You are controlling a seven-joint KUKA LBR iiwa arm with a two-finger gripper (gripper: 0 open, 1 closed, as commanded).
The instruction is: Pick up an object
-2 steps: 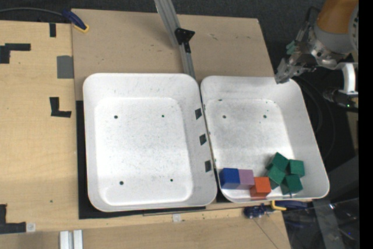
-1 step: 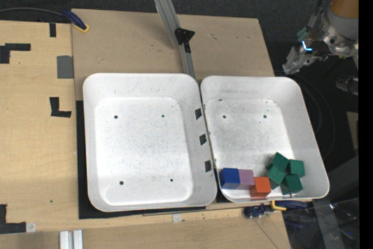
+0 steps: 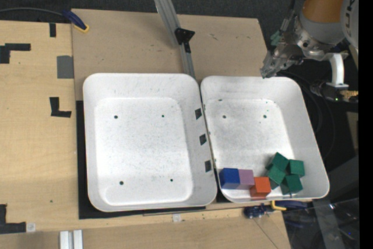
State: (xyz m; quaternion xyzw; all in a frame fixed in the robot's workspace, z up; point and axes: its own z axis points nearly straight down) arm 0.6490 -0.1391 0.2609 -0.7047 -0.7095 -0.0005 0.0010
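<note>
Several small blocks sit bunched in the near right corner of the right bin [image 3: 245,125]: a blue block [image 3: 229,176], a lilac block [image 3: 246,177], an orange block [image 3: 261,186] and three green blocks [image 3: 285,171]. My gripper [image 3: 268,71] hangs above the far right rim of that bin, well away from the blocks, pointing down and to the left. Nothing shows between its fingertips.
The left bin [image 3: 140,137] lies beside the right one. A slanted metal rail [image 3: 166,6] crosses the bench behind the bins. Cables [image 3: 332,90] trail off the bench's right side. A blue clamp [image 3: 76,19] lies at the far left.
</note>
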